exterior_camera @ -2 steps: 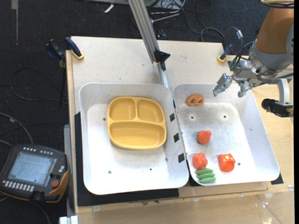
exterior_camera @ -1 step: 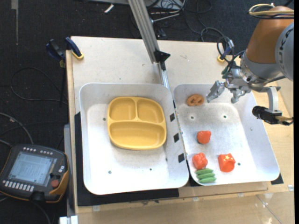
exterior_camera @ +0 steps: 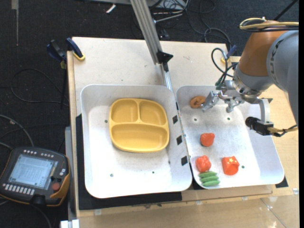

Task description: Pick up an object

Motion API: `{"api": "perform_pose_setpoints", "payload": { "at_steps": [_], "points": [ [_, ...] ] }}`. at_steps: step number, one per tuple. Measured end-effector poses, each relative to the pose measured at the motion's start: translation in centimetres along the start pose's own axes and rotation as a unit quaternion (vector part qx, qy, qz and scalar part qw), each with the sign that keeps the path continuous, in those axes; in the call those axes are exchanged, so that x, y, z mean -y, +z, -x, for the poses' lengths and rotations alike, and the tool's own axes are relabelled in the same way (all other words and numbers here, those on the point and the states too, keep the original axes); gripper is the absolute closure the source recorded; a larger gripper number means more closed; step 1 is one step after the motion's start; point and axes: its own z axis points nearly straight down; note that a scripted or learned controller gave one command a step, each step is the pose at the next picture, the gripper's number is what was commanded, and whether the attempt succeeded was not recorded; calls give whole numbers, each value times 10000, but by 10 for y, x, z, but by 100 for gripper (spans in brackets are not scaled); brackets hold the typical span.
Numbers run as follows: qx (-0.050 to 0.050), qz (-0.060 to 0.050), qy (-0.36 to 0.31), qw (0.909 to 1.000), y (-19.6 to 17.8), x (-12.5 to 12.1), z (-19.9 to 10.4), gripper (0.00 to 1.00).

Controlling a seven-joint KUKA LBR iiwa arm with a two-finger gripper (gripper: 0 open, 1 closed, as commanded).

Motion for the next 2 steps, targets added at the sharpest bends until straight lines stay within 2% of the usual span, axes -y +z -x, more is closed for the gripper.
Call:
{"api": "perform_pose_setpoints", "payload": {
  "at_steps": [1,2],
  "points": [
    [8,29,5,10000,-14,-1,1,100],
    [10,60,1,10000,-77,1,1,100]
  ]
}}
